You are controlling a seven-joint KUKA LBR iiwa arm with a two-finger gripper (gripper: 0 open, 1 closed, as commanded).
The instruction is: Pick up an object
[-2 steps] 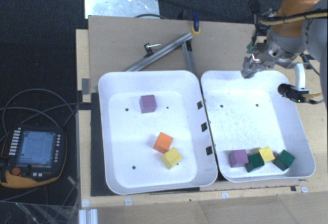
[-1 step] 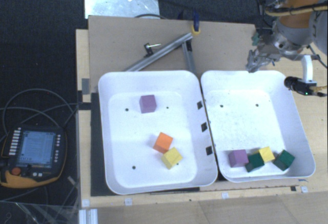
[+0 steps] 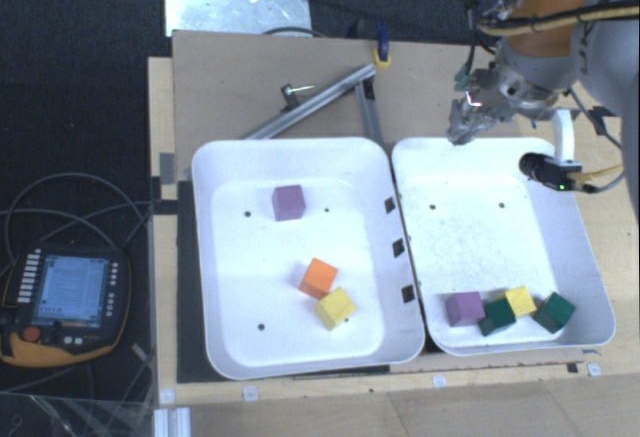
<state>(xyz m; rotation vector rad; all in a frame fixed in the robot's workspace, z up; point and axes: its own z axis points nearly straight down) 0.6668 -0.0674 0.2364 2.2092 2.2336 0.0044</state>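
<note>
The left bin (image 3: pixel 215 255) holds a purple cube (image 3: pixel 288 202) near its back, with an orange cube (image 3: pixel 319 276) and a yellow cube (image 3: pixel 336 307) touching each other toward its front. Along the front wall of the right bin (image 3: pixel 570 225) lie a purple cube (image 3: pixel 464 307), a dark green cube (image 3: pixel 496 315), a small yellow cube (image 3: pixel 520 300) and another green cube (image 3: pixel 554 310). My gripper (image 3: pixel 463 128) hangs over the back left rim of the right bin, high above the cubes, with nothing seen between its fingers.
A metal bar (image 3: pixel 310 101) lies slantwise on the brown board behind the left bin. A teach pendant (image 3: pixel 65 297) with cables sits left of the bench. Black clips (image 3: pixel 398 247) join the two bins.
</note>
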